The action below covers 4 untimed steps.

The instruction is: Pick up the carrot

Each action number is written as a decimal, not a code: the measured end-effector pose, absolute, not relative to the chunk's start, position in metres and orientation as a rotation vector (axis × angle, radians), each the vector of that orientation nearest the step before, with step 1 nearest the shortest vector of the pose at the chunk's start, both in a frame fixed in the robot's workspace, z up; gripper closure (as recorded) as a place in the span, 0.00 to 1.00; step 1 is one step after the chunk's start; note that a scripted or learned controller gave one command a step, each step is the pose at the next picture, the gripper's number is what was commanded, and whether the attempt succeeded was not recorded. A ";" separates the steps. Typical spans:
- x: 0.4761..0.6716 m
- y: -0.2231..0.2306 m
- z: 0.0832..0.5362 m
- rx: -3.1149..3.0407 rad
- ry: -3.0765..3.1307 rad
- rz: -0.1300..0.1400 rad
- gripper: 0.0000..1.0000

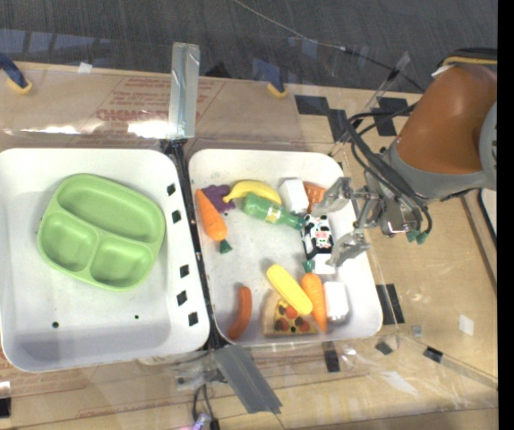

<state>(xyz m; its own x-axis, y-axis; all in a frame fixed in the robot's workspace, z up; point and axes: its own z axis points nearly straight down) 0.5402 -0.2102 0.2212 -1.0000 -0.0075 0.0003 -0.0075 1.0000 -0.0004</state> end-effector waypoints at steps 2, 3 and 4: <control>0.492 -0.210 0.097 0.130 -3.153 0.009 0.00; 0.494 -0.208 0.108 0.144 -3.155 0.011 1.00; 0.490 -0.210 0.095 0.754 -3.056 0.006 1.00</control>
